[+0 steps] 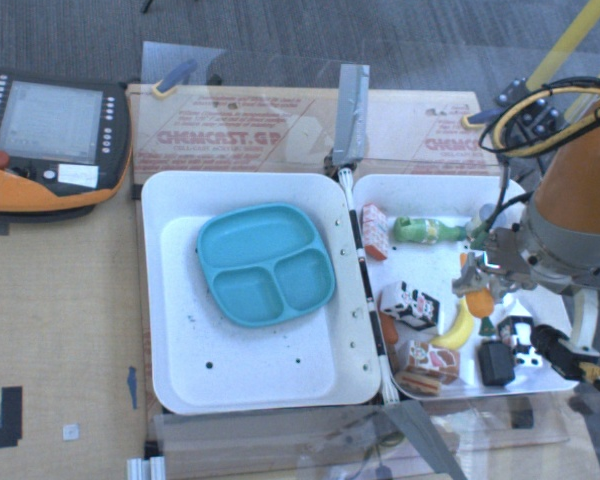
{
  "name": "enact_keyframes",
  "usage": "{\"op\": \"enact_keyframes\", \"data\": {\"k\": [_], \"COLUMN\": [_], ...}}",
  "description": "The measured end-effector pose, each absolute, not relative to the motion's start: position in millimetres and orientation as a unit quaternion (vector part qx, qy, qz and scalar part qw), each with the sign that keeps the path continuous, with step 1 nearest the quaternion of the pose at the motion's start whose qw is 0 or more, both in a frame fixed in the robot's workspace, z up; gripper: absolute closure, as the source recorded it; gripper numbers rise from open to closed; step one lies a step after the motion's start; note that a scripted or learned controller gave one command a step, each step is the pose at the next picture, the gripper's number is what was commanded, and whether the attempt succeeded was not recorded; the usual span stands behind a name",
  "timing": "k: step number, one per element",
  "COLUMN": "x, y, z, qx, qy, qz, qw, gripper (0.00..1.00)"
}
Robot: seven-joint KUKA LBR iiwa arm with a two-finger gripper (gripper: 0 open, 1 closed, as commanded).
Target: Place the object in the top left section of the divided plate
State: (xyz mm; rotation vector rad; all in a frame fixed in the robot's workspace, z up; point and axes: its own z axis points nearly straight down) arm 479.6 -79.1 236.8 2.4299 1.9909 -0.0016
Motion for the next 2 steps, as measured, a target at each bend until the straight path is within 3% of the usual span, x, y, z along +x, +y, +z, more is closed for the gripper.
{"op": "enact_keyframes", "data": {"k": [1,2], "x": [504.2,536.0], "y": [-28,56], "z": [198,184], "qx": [0.757,0.787], "qy": [0.653,0.616], "qz": [-0.0013,-0.0007], "qw": [-0.001,0.000], "gripper": [1.00,1.00]}}
